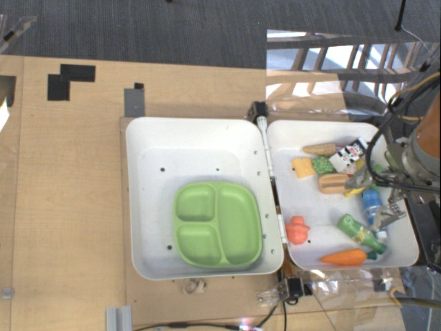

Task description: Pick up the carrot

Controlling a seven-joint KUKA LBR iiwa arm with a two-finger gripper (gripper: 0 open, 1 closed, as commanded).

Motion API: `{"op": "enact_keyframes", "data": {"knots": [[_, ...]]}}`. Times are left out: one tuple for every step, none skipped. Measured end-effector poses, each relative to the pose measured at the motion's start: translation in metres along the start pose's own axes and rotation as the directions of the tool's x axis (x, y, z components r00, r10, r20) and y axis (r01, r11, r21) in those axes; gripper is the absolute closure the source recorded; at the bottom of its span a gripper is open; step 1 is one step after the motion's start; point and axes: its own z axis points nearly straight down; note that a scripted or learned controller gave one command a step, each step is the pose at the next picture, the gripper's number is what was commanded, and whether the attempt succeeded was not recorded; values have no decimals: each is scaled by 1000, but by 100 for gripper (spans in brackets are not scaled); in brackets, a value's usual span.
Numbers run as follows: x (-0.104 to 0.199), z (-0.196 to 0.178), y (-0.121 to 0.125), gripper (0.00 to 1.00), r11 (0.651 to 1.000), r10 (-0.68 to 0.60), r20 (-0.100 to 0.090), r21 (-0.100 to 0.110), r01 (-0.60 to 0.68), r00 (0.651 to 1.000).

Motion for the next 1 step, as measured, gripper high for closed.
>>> {"op": "enact_keyframes", "data": {"knots": [[-18, 10, 38, 0, 990, -138, 0, -4, 138, 990]]}}
